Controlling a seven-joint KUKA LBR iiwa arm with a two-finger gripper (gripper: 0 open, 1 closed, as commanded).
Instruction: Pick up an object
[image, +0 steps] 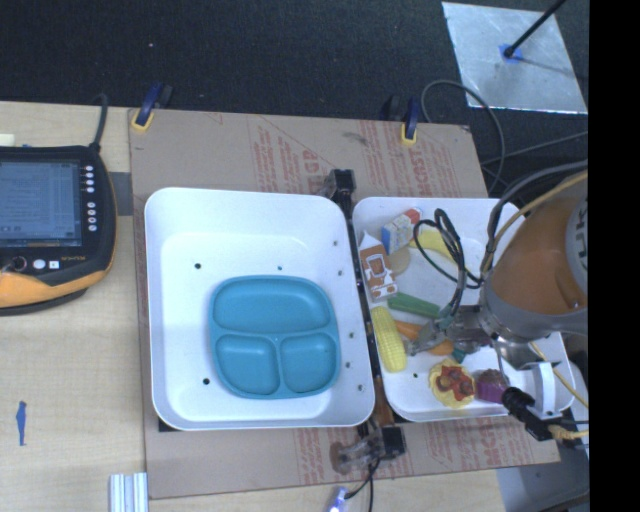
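We see the arm (540, 265) entering from the right edge, orange band up, wrist angled down-left, gripper (437, 338) low at centre-right of the frame.

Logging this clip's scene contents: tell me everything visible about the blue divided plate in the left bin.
The blue divided plate is a light-blue, rounded-rectangle tray, seemingly smooth plastic. It has three compartments: one wide one along the far side and two smaller ones side by side nearer the camera, all showing bare blue. It lies flat and upright on the floor of the left white bin, near the middle and slightly toward the near side, apart from the walls. Nothing else touches it.
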